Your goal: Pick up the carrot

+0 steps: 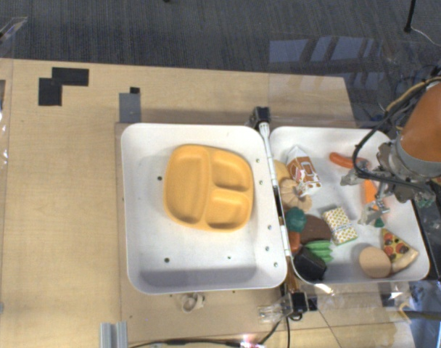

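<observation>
Two shallow white plastic bins sit side by side on the wooden desk. The left bin carries a yellow compartment tray. The right bin holds mixed toy food.

The short orange plastic carrot lies at the frame's right, just beside the claw, which hangs low over the right bin. Whether the claw is released or clenched cannot be told from this view; no object is seen gripped.

Risks, as judged: neighbours lie near, namely a slim red-orange piece above, a yellow patterned block lower left, and a pizza-slice toy below. A slightly offset descent could nudge the carrot aside or catch a neighbour. The carrot's smooth taper may slip on closing.
</observation>
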{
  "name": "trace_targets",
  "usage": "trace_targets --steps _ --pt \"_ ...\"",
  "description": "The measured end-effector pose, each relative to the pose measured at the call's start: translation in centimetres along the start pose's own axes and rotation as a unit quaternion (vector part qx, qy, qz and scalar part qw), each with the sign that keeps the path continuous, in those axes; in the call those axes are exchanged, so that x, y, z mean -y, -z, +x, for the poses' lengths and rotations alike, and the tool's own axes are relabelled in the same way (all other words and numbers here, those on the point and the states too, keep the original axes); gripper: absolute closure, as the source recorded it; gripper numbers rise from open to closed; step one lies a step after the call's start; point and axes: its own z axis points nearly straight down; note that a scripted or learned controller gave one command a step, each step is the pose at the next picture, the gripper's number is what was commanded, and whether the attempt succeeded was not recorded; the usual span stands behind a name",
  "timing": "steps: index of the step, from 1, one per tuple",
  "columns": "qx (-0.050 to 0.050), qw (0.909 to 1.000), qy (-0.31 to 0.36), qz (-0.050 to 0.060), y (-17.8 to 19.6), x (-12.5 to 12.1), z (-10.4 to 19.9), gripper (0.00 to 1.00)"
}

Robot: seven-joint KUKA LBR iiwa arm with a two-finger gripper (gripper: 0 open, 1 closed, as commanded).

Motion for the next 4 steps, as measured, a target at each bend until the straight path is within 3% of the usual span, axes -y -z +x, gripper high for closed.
trace_targets --steps 1,2,3,4 --pt "-0.004 0.9995 -0.031 -0.002 -1.3 -0.1 0.7 0.0" --pt "0.001 0.9996 -0.03 0.0 0.1 0.0 0.3 1.0" --pt "0.001 0.9996 -0.03 0.0 0.1 0.0 0.3 0.0" --pt "-0.004 1.0 0.006 -0.001 -1.3 -0.3 1.8 0.0"
